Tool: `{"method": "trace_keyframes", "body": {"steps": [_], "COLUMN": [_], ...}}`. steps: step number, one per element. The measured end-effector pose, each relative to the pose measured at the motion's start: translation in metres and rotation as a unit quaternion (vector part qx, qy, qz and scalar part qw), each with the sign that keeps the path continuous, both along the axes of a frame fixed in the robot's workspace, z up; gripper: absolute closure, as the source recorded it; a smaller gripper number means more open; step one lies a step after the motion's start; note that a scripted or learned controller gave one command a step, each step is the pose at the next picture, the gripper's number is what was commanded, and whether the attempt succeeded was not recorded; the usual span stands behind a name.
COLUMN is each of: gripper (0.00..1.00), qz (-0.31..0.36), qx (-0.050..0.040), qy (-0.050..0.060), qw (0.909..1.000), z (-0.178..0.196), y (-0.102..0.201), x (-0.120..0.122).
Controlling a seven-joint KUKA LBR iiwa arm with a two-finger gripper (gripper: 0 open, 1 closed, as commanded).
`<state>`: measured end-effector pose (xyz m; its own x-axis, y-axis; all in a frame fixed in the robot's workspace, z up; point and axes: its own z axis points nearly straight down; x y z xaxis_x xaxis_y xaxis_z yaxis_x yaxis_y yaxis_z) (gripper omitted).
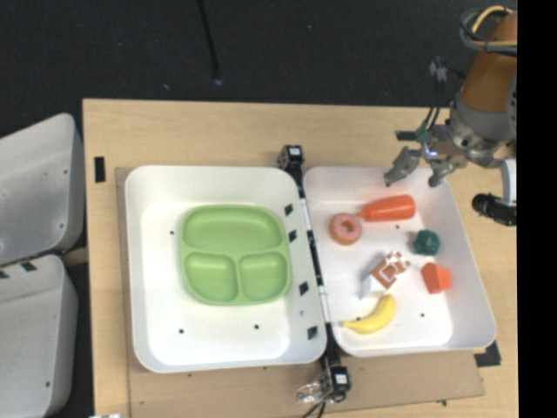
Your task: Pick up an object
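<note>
- The desk [104, 259] is a light wooden board set against a dark surround.
- Two shallow white bins lie on it side by side, touching along the middle.
- The left bin [152, 320] sits toward the desk's left half.
- The right bin [461, 312] reaches near the desk's right edge.
- Small black clips [291, 156] sit at both ends of the seam between the bins.

The light is bright and even on the white bins [218, 333]. Shadows beside them are soft. Around the bins it gets dark. The picture looks a little blurry, maybe grainy.
</note>
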<state>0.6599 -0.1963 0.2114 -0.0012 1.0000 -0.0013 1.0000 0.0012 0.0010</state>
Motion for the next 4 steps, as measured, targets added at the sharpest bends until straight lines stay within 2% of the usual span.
{"method": "trace_keyframes", "body": {"steps": [1, 2, 3, 4], "gripper": [0.0, 0.0, 1.0, 1.0], "qz": [-0.001, 0.0, 0.002, 0.001], "qx": [-0.0001, -0.0054, -0.0071, -0.0005], "qy": [0.002, -0.011, -0.013, -0.004], "qw": [1.0, 0.9999, 0.9999, 1.0], "z": [-0.063, -0.075, -0.065, 0.001], "y": [0.0, -0.004, -0.005, -0.004], "x": [-0.002, 0.004, 0.005, 0.009]}}
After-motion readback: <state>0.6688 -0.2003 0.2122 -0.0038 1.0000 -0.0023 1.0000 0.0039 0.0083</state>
